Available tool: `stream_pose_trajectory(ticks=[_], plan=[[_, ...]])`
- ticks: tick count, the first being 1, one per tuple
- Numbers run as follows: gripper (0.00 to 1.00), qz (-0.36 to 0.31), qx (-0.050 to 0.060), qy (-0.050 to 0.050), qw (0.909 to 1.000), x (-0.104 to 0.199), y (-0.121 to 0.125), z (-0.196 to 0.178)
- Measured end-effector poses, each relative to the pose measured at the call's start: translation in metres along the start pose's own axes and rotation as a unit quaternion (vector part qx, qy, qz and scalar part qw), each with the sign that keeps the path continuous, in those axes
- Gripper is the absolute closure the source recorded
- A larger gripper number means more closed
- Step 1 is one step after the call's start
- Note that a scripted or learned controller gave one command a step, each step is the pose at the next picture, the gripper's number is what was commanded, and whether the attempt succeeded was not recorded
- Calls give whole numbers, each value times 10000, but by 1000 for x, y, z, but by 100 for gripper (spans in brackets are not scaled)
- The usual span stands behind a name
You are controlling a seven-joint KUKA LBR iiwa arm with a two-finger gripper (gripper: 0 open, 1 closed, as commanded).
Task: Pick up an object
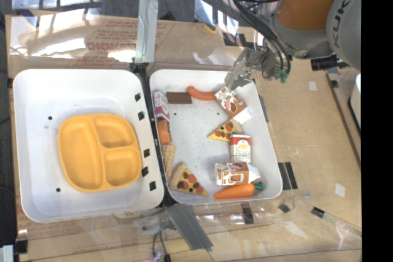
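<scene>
Bench (307, 144): tan, board-like surface running from the upper left of the frame to the lower right. Two shallow white bins rest directly on it, side by side and touching: left bin (31, 150) at centre left, right bin (270, 156) at centre. Strips of tape (146, 27) lie across the bench near the bins.

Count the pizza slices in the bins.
2. One pizza slice lies mid right bin, beside a small carton; the other slice lies at its near-left corner, left of the carrot.

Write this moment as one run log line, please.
gripper: over right bin, upper edge | nearest: small carton | grasp: unclear | tray: left bin
</scene>
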State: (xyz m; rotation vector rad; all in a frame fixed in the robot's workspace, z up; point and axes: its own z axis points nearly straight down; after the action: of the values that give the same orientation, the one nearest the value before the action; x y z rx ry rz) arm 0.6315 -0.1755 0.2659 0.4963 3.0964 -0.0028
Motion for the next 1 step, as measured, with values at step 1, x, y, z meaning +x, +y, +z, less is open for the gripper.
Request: stream_pose_trajectory(ticks=[1], plan=[[100, -854, -3, -10, 9963, -23, -28, 22]])
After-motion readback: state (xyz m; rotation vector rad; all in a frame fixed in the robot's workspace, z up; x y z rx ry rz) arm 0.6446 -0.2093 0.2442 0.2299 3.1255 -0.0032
